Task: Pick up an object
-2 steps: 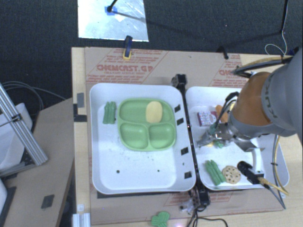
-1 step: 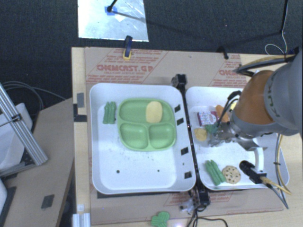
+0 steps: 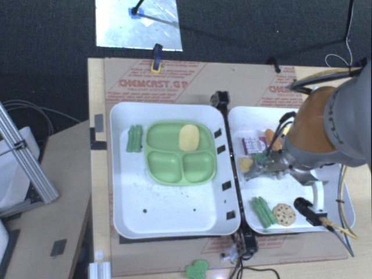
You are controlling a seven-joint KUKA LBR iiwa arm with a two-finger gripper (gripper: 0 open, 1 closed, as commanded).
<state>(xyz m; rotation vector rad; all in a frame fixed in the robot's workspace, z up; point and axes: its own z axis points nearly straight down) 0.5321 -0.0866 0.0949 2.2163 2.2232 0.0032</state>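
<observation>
Tool (image 3: 251, 172) low in right bin (image 3: 343, 214), near green bean bundle (image 3: 263, 211) angled up-left; finger state unclear.

We see a shiny foil sheet (image 3: 138, 15) lying on the dark carpet beyond the bench, with a blue clip (image 3: 135, 12) on it. A yellow clamp (image 3: 156, 60) grips the far edge of the printed cardboard (image 3: 192, 77) spread under the bins. At left stands a metal frame (image 3: 23, 158), and a small green piece (image 3: 197, 268) lies on the bench's near edge.
</observation>
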